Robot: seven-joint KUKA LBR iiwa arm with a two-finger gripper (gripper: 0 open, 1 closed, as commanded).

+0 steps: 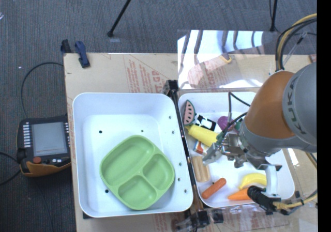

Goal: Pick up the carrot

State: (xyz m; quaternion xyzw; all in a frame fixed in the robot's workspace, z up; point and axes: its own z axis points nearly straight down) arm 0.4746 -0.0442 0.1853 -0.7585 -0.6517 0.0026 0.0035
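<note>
The carrot (239,195) is a small orange pointed piece lying near the front edge of the right bin (289,187), just below a yellow banana (253,179). To its left lies a reddish-orange sausage-shaped piece (213,188). My gripper (221,152) hangs over the middle of the right bin, up and to the left of the carrot and apart from it. The orange-banded wrist above it hides part of the bin's right side. Nothing shows held in the gripper.
The right bin also holds a watermelon slice (189,112), a long yellow piece (202,134), a purple piece (223,121) and a tan block (200,169). The left bin (93,117) carries a green divided plate (137,171). A pendant (44,143) lies left of the bench.
</note>
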